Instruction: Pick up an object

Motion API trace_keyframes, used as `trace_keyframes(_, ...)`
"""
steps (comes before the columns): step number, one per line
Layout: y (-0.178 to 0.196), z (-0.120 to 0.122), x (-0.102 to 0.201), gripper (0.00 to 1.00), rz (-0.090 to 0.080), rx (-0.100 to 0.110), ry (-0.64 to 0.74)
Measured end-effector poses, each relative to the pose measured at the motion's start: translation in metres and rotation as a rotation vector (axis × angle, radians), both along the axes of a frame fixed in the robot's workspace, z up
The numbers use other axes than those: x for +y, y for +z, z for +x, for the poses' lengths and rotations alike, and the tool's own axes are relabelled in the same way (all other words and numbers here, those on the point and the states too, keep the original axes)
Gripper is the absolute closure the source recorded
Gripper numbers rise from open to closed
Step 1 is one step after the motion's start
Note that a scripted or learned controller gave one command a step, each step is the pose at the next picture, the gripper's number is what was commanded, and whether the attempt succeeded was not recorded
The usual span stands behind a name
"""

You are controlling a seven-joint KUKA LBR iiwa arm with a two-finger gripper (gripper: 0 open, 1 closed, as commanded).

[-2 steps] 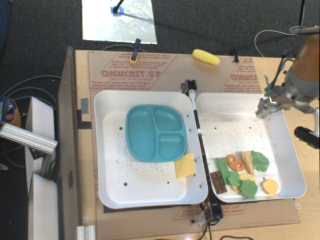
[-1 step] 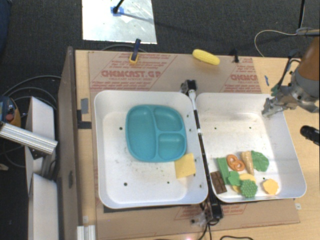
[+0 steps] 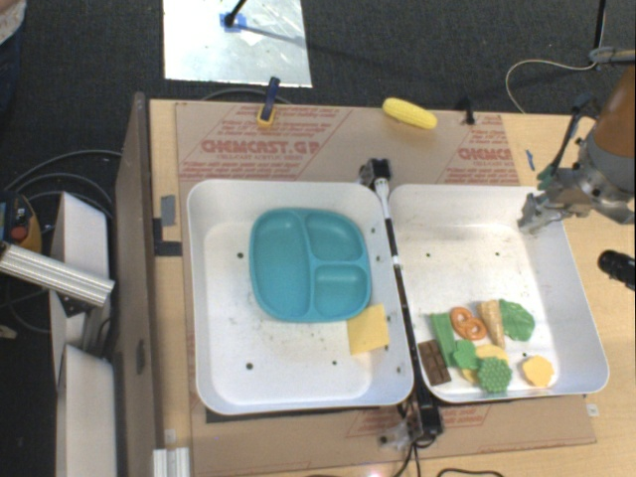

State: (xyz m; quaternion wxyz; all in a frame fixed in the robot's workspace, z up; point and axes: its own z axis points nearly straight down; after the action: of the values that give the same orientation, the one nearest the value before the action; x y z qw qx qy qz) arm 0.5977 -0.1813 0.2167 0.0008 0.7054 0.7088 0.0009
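Toy food pile (image 3: 484,346) lies well below the tool (image 3: 537,212), whose opening cannot be told.

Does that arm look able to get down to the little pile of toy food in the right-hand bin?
Probably yes. The gripper hangs over the same bin's far right edge, and the toy food lies uncovered at the near end, with bare white floor in between.

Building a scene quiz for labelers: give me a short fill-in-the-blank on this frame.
1. The teal divided plate lies in the ____ bin.
2. The yellow square touches the plate's ____ corner.
3. The toy food pile sits in the right bin's ____ part.
4. The gripper hovers over the ____ bin.

Missing: left; lower right; lower; right
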Motion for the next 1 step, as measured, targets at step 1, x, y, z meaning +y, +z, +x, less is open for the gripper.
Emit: trace_keyframes(1,0.0288,-0.0365,-0.0259,1.0,0.0,0.001,-0.005)
